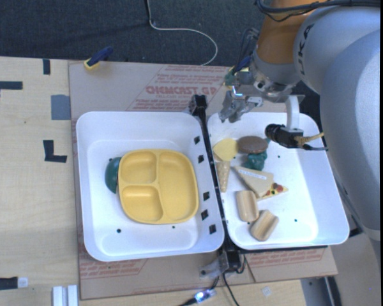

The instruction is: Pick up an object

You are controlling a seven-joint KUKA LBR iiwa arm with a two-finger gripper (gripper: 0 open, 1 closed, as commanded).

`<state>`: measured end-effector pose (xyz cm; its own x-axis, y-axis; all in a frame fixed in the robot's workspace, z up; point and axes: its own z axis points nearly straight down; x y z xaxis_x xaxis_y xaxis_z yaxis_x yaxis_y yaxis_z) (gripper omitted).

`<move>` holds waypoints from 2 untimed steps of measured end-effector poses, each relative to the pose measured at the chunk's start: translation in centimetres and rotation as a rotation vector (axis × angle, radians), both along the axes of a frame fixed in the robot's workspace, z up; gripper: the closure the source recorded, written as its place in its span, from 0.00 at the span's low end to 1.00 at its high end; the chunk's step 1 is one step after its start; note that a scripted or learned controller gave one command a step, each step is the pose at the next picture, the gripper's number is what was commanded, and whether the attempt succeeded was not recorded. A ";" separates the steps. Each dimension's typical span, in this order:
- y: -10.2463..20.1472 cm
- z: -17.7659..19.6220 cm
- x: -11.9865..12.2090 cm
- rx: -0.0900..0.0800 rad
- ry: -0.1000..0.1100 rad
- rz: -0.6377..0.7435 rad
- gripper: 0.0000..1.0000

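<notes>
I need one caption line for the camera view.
Gripper above right bin of toy food; yellow tray in left bin.

Left bin (89,171): yellow tray (158,185) fills centre; green item (112,174) tucked at its left edge. Free strip along far + near rims.
Right bin (319,215): food pcs (252,183) clustered by divider side, far to near. Right half + near-right corner free.
Overhead: arm (332,50) + gripper (233,110) block right bin's far-left corner.
Divider: black clips (207,171) along rims betw bins.
</notes>
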<state>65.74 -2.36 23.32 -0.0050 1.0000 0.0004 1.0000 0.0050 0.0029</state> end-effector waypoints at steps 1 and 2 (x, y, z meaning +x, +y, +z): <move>-0.8 -0.1 0.2 -0.002 0.003 -0.004 1.00; -1.6 -0.3 -0.1 -0.002 0.005 -0.005 1.00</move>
